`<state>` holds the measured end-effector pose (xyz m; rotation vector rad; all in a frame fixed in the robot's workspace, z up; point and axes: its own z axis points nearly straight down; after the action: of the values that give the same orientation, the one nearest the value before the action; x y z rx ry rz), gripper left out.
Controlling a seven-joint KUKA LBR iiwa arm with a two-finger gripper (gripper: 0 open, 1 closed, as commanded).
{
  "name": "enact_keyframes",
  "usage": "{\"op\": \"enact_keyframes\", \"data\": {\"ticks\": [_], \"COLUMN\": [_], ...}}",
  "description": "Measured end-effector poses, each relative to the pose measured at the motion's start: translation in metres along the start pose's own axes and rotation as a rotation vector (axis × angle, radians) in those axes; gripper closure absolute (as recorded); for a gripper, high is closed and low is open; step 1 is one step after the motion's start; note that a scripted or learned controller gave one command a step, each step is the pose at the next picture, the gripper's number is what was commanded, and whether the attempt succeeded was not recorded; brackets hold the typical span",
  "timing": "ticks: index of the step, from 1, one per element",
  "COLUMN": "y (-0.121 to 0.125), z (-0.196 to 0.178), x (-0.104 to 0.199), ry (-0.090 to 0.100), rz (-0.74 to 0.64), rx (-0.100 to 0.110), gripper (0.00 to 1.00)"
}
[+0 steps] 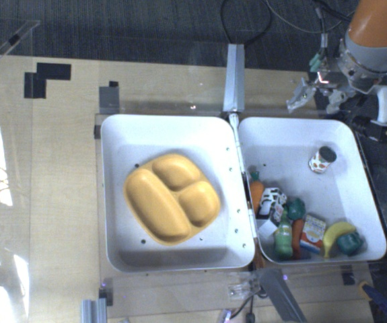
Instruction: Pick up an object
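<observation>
The gripper (312,94) is hanging above the counter just behind the right bin (359,147), its jaws standing apart and gripping nothing — so the pick is not yet begun. Every candidate is lying untouched: a small round tin (322,159) alone near the bin's far side, a banana (336,235) and green bottle (283,238) crowding the near corner. A yellow three-part dish (171,197) is sitting in the left bin (116,180).

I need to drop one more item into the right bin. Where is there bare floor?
In the right bin, bare floor lies along the far wall and left of the small can. The near corner is crowded: carrot, green bottle, banana and others.
</observation>
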<state>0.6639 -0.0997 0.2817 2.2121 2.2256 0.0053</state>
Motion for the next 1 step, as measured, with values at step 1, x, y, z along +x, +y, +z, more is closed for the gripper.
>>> {"op": "enact_keyframes", "data": {"ticks": [1], "y": [-0.0722], "z": [0.1239], "x": [-0.0385], "ry": [0.000], "rz": [-0.183], "rx": [0.000], "gripper": [0.00]}}
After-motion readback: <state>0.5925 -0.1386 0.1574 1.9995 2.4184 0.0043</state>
